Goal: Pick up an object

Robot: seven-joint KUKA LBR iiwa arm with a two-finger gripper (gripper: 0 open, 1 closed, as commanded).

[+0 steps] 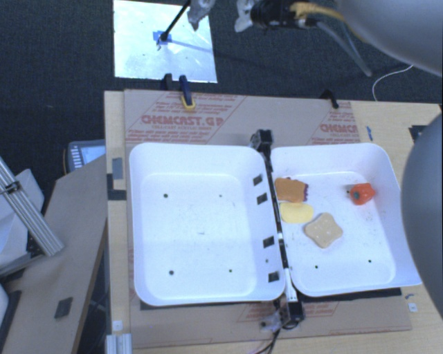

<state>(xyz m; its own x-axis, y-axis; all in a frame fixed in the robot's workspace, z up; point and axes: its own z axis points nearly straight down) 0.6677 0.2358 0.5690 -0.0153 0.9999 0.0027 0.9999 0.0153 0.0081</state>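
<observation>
nearest cam: grey arm housing (pixel 422 207), big blurry slab down the right side, overhangs the right bin's far edge.
gripper: gripper (pixel 220 15) sits at the top of the view, way up over the dark floor, beyond the bench. Two pale bits poke out there but too blurry + cropped, so can't tell if it's released or clenched. Nothing visibly in it afaict.
next to gripper: black wrist block w/ yellow cable (pixel 304 10), and a shiny metal sheet (pixel 166 41) on the floor just left of and under it.
bench: board w/ red print (pixel 181 119), 2 bins side by side, touching along the middle seam w/ black clips.
right bin: right bin (pixel 387 273) has all the goods, bunched in the upper half.
targets: orange-brown slab (pixel 291 189) hard against the seam wall; yellow disc (pixel 297 213) just below it, touching or nearly; tan toast-looking piece (pixel 323 230) right beside the disc; red-orange bit (pixel 360 193) off alone near the right wall.
left bin: left bin (pixel 138 228), plain white floor w/ a few small dark dots.
step: imo pre-approach, nothing picked yet, arm well apart from every object.
next move: needs to swing over the right bin, pick a target, descend w/ fingers apart. Red-orange bit looks easiest since it's isolated; the flat pieces lie low + crowd each other, prob slippy to pinch.
</observation>
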